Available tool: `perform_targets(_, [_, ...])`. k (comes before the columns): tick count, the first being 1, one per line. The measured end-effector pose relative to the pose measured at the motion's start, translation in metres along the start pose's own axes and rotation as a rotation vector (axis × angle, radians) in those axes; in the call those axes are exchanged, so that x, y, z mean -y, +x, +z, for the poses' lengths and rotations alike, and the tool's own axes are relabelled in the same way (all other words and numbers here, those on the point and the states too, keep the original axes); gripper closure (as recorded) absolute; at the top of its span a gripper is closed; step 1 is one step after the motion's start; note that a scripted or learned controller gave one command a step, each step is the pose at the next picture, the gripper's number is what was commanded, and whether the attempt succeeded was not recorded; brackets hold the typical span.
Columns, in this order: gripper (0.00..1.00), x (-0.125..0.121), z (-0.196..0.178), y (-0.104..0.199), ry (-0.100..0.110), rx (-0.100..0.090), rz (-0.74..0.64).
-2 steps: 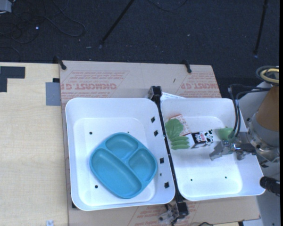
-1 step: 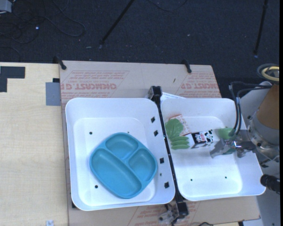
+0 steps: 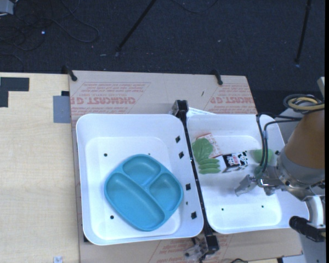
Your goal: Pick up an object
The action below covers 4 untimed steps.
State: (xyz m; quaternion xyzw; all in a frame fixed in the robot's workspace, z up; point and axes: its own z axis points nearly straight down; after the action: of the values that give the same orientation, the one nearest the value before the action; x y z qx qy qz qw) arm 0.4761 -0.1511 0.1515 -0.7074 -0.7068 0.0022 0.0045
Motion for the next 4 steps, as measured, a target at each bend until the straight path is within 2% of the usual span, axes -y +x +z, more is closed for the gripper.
perform_targets(1, [0.0, -0.009, 0.054, 0.005, -0.002, 0.0, -0.001])
perform_targets(2, [0.0, -0.009, 0.065, 0.006, -0.005, 0.001, 0.0])
perform_targets(3, [1.0, -0.009, 0.053, 0.003, -0.006, 0.004, 0.007])
perform_targets(4, [1.0, -0.006, -0.009, 0.004, -0.011, 0.003, -0.002])
